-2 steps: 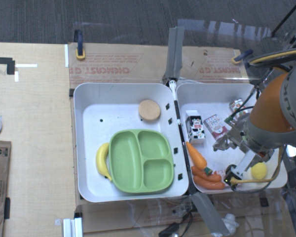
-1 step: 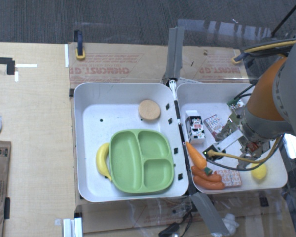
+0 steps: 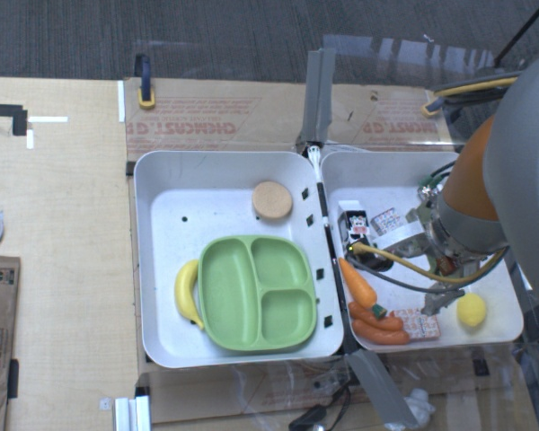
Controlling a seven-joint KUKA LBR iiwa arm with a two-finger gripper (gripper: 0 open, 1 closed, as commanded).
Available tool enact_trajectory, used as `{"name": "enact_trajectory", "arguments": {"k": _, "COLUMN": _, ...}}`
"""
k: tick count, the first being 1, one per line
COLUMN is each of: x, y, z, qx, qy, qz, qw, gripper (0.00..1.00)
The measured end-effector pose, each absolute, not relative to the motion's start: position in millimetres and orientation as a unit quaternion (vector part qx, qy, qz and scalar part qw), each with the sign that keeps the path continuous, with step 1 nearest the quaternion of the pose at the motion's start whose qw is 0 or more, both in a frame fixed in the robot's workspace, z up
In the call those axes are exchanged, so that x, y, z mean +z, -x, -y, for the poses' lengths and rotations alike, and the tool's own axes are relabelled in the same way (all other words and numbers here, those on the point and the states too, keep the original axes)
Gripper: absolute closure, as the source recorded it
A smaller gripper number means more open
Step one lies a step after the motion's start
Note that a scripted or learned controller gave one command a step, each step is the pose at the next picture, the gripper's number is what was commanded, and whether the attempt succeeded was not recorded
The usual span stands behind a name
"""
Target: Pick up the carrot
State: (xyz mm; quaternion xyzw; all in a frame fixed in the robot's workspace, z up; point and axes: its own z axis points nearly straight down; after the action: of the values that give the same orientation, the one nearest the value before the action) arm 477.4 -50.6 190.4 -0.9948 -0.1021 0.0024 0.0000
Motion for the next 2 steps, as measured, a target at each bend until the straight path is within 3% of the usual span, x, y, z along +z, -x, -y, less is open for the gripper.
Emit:
{"name": "enact_trajectory", "arguments": {"k": 1, "x": 190, "y": -477.5, "z": 24, "qx": 0.0025, "qy": 0.99, "qz": 0.138, "qw": 0.0, "gripper": 0.0}}
{"name": "enact_trajectory", "arguments": {"k": 2, "x": 190, "y": -476.4, "z": 48, "qx": 0.0037, "qy": 0.974, "qz": 0.225, "qw": 0.001, "gripper": 0.0}}
